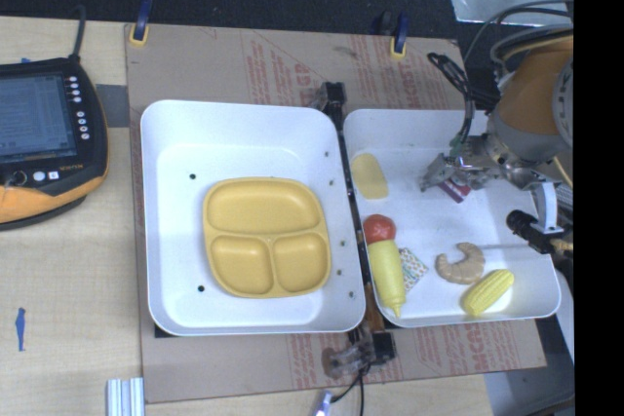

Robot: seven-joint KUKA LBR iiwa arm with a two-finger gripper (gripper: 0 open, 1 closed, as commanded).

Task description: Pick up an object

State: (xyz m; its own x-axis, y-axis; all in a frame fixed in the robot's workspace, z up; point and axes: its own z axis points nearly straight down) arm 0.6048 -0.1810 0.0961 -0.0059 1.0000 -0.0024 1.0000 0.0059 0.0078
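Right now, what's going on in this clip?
The grey and orange arm has reached in over the right bin, with its gripper low near a small dark red object by the bin's back. Whether it has hold of that is unclear. A pale yellow piece, a tomato, a yellow bottle, a croissant and a corn cob lie loose there. The left bin holds a yellow divided plate.
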